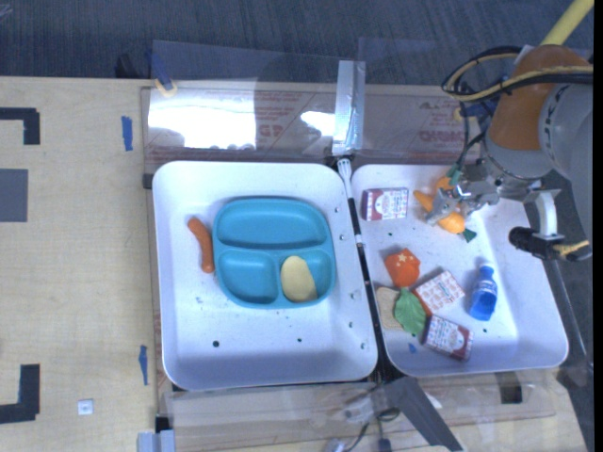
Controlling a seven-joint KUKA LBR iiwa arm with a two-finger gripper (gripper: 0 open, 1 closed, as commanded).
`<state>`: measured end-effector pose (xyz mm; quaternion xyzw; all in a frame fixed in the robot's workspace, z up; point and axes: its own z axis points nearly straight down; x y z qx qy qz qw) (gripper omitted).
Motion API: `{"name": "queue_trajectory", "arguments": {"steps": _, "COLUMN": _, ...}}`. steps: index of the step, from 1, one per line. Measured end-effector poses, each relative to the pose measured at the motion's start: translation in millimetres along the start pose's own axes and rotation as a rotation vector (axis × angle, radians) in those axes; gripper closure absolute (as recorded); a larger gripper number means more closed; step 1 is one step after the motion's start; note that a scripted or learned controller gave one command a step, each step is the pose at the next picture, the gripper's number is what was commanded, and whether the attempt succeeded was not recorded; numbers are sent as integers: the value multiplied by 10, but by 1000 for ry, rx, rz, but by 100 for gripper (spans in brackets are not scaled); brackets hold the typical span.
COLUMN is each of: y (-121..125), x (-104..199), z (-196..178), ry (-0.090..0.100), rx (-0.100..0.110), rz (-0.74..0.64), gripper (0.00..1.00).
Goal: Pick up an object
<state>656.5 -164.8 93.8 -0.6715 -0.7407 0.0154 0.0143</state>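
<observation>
Reaching into the right bin — far corner.
Hand over orange toy; grip state impossible to tell — could snag neighbouring carton.

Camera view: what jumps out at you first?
The big blue tray in the left bin, with a yellow potato-like lump in one compartment and an orange carrot beside it. Then the right bin, crowded with small toys, and the grey-and-orange robot arm reaching over its far corner.
</observation>
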Motion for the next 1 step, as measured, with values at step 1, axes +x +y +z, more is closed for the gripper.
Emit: {"name": "queue_trajectory", "arguments": {"steps": 1, "y": 183, "x": 981, "z": -1253, "ry": 0, "rx": -57, "rz": 11, "gripper": 100}}
